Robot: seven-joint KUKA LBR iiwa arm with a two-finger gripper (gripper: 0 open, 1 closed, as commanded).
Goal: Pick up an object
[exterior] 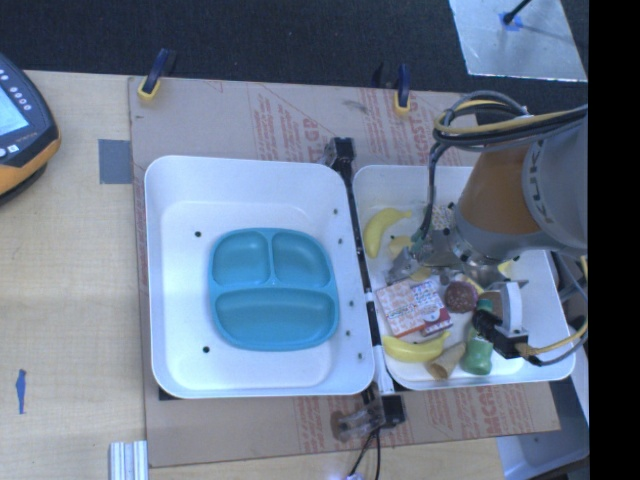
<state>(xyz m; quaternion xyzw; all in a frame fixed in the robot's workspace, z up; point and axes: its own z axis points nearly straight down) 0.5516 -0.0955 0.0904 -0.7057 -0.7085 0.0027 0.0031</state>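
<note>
The right bin (560, 298) holds a cluster of small things under the arm's wrist. A flat carton with a red and white printed label (411, 306) lies near the bin's left wall, tilted a little. Just beside its right edge sits a small round brown object (461, 296). A toy banana (382, 227) curves along the upper left of the bin, and a second banana (416, 347) lies touching the carton's lower edge. To the right of that one stands a green object (477, 356) with a tan cone-like piece (441, 367) leaning against it.

The gripper (432, 264) reaches down among these items above the carton, between the upper banana and the brown round object; it is mostly hidden by the grey arm and its orange band (497, 190), so I cannot tell its state or whether it has anything.

The left bin (170, 208) holds a blue divided plate (272, 289) with three compartments, lying flat in the middle.

Both bins rest on a cardboard sheet (250, 118) clamped at the far edge, on a wooden bench (60, 318). A yellow and grey handheld pendant (18, 128) lies at the far left.
</note>
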